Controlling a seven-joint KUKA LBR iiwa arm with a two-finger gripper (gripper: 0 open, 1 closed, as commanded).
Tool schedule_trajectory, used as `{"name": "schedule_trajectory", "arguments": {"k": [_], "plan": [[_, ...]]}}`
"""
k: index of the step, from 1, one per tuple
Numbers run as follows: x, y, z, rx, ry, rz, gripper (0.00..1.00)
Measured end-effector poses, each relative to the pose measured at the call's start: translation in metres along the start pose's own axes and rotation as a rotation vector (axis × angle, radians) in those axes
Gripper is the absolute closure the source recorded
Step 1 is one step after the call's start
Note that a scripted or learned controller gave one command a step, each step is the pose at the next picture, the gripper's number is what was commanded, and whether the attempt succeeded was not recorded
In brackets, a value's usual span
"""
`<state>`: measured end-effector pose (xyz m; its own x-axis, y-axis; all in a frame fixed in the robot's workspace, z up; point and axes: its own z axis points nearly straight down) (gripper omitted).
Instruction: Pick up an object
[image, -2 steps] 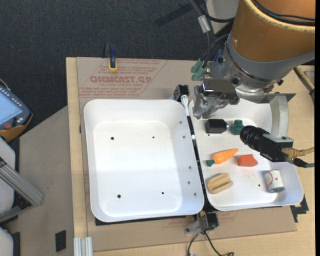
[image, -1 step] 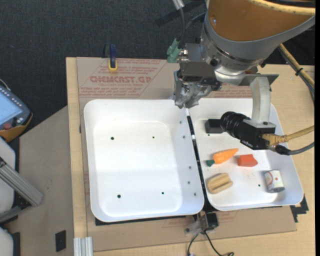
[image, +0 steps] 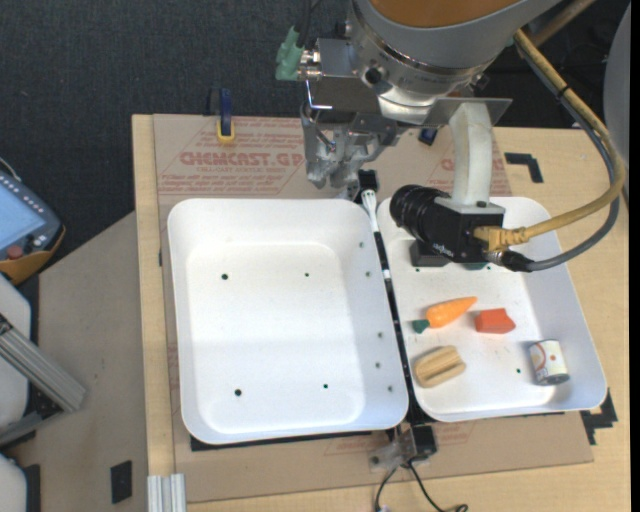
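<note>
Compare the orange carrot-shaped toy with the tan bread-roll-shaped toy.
The orange carrot-shaped toy tapers to a point and has a green tip; the tan bread-roll-shaped toy is blunt and rounded. The carrot lies farther up the right white bin; the roll sits nearer its front edge. Both lie flat.

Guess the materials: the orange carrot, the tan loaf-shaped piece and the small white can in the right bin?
Orange carrot-shaped toy: likely moulded plastic, matte, uniform colour with a green stub end. Tan loaf-shaped piece: plastic or foam toy bread, dull and ridged; the look leaves it open. Small white cylindrical can: probably metal or plastic with a printed label and a shiny end, too small to be sure.
</note>
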<state>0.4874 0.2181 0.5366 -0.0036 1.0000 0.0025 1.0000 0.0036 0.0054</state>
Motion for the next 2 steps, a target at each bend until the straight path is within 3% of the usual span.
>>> {"name": "schedule_trajectory", "arguments": {"k": [2], "plan": [[0.006, 0.039, 0.002, 0.002, -0.002, 0.005, 1.00]]}}
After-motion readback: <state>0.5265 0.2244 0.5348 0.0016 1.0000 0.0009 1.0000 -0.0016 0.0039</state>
